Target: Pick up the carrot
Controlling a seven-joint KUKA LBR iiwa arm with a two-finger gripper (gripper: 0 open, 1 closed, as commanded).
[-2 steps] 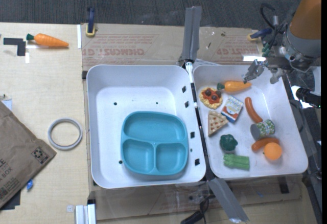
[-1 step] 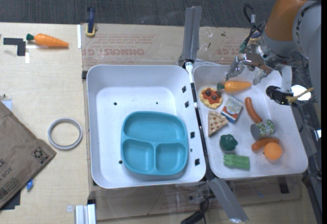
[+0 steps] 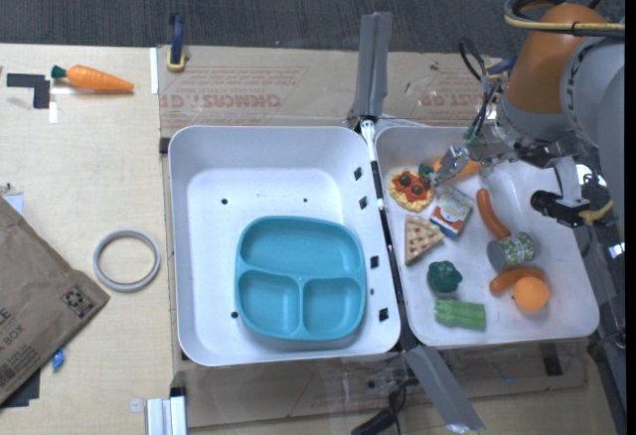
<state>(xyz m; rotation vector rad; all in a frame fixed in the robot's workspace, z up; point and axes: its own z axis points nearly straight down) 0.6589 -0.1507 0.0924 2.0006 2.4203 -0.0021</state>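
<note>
One two-finger gripper (image 3: 453, 165) is all I have, and it hangs low in the upper left corner of the right shallow white bin (image 3: 586, 319). Whether it is apart or together I cannot tell from this slanting view. A small orange piece with a green bit at its left end (image 3: 473, 165) lies right at the gripper; I cannot make out what it is, or whether it is held.

Just left of the gripper is a round toy pizza with red topping (image 3: 409, 187). Below it lie a small white and red carton (image 3: 452, 214) and a tan wedge-shaped sandwich slice (image 3: 422, 238). To the right is a long orange-red sausage (image 3: 491, 213). Further down are a green patterned can (image 3: 514, 249), a dark green broccoli floret (image 3: 444, 276), a pale green ridged block (image 3: 460, 314) and an orange ball (image 3: 532, 295).

The left shallow white bin (image 3: 199, 185) holds a teal divided plastic plate (image 3: 300, 279).

Well apart from my gripper, outside both bins, the orange toy carrot with a green top (image 3: 92, 78) lies on the bench's far left. A grey tape ring (image 3: 126, 258) is below it.
</note>
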